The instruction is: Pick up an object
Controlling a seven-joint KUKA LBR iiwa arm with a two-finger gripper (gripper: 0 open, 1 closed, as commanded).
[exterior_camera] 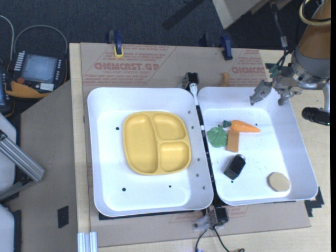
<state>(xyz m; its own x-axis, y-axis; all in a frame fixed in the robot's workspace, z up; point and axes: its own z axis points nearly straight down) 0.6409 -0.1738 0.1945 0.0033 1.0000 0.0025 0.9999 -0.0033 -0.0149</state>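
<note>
My gripper (272,96) hangs open over the far right part of the right bin (294,140), its two fingers spread with nothing between them. Below it and to the left lies an orange carrot (244,126). Left of the carrot, a green leafy piece (216,136) sits beside a small orange-brown block (233,140). A black rectangular object (234,167) lies nearer the front, and a tan round piece (279,181) rests at the bin's front right.
The left bin (105,172) holds a yellow divided plate (156,142). A black ridge (202,135) separates the two bins. Clamps (118,49) stand along the board's back edge. A pendant with a screen (37,70) lies off the bench at the left.
</note>
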